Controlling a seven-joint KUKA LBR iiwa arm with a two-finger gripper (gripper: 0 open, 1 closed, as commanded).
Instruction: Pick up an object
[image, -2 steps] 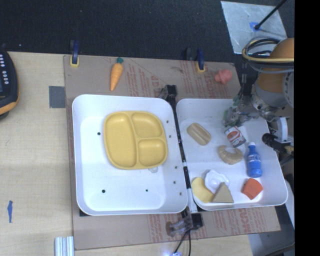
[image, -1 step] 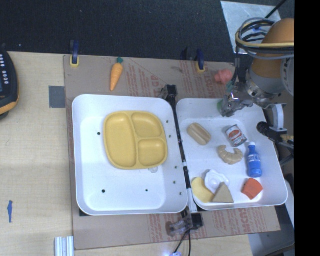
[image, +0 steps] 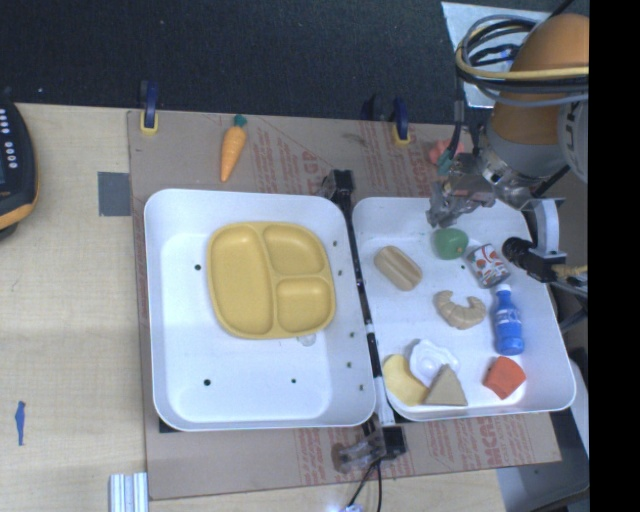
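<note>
My gripper (image: 446, 212) hangs over the far end of the right bin (image: 560, 330), just above a small green ball (image: 451, 242). Nothing shows held in it. Also in that bin lie a tan bun (image: 397, 268), a croissant (image: 460, 310), a small red and white can (image: 488, 265), a blue bottle (image: 507, 320), a red block (image: 504, 376) and a brown wedge (image: 446, 388) beside a yellow piece (image: 400, 377).
The left bin (image: 180, 350) holds a yellow divided plate (image: 270, 278). A toy carrot (image: 232, 148) lies on the board behind it. A black device (image: 14, 160) sits at the far left edge. Clamps (image: 149, 108) grip the board's back edge.
</note>
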